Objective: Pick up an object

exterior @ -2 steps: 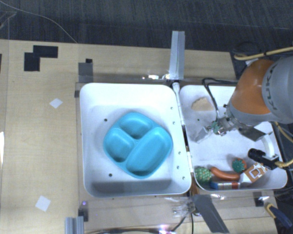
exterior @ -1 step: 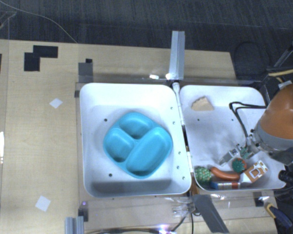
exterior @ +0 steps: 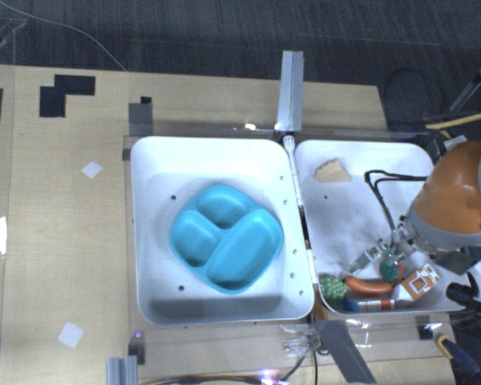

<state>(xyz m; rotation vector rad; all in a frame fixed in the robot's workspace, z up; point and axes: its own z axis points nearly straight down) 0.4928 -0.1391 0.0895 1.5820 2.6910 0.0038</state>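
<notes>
My gripper (exterior: 379,257) hangs low over the front of the right bin (exterior: 345,215), its fingers open just above a pile of small objects. Under and beside it lie an orange sausage-shaped toy (exterior: 369,285), a dark green round piece (exterior: 390,270), a green knobbly ball (exterior: 331,285) and a red and blue marker (exterior: 374,303). A small orange and white box (exterior: 421,281) sits just right of the pile. Nothing shows between the fingers. The orange wrist band (exterior: 457,191) hides part of the bin's right side.
A tan, crumpled lump (exterior: 330,170) rests in the right bin's far left corner. The left bin (exterior: 152,215) holds a blue divided plate (exterior: 224,237). A black cable (exterior: 385,184) loops from the arm over the right bin.
</notes>
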